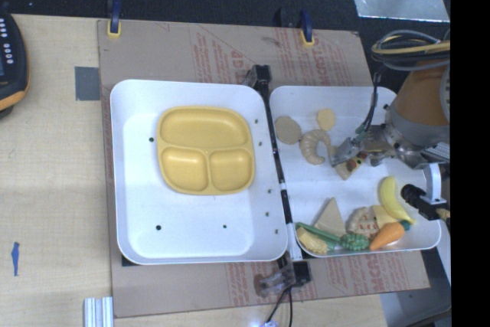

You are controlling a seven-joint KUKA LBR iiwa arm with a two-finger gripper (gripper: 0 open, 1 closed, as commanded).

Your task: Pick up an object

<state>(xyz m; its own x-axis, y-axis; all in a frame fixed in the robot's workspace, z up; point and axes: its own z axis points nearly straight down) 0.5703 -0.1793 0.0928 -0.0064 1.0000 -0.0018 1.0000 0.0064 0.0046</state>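
— Grey gripper (346, 157): low in right bin (306, 99), fingertips together on a small brownish piece (344, 169), beside the croissant (315, 146).
— Risk: shallow pinch; piece may slip.

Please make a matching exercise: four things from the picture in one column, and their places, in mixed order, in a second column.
1. yellow plate
2. banana
3. carrot
4. gripper

a. near right corner of the right bin
b. middle of the right bin
c. left bin
d. right side of the right bin, just above the carrot

Pairs: 1-c, 2-d, 3-a, 4-b
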